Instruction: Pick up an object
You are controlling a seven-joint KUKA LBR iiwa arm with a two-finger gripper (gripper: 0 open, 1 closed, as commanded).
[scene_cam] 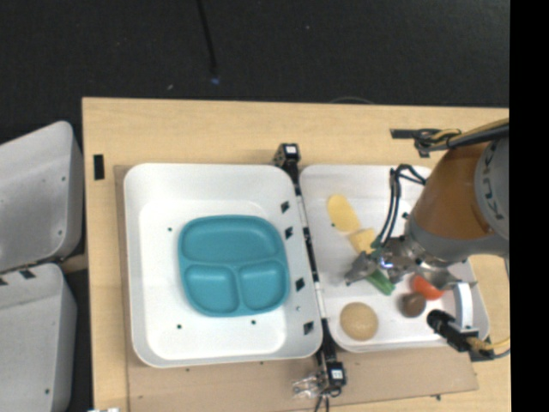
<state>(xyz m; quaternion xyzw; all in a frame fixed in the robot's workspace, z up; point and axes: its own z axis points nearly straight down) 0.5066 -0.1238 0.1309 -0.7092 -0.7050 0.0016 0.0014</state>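
The object to pick isn't fixed yet, and you've got a few candidates in the right bin [319,230]. Nearest the camera: a tan round ball [358,321] at the front of that bin, sitting apart from the rest w/ bare floor around it. Just right of it, a small brown lump [413,305] touching an orange-red piece [426,288], partly under the arm. Next back, a green piece [383,285] right beside the gripper [371,269], which is low in the bin mid-way; can't tell if it's spread or closed, too small and blurred, and nothing is clearly held. Behind that, a yellow piece [346,215] w/ a paler yellow block [362,239] against it. Farthest left, the left bin [137,230] holds a teal divided tray [232,263], not your target imo. Advice: go for whatever's directly under the tool, prob the green piece, but it's crowded by neighbours, so centre over it and come straight down before closing. If that looks cramped, the tan ball is the cleaner grab, though round things can roll out. Lift slowly and check something's actually in there before you count it.
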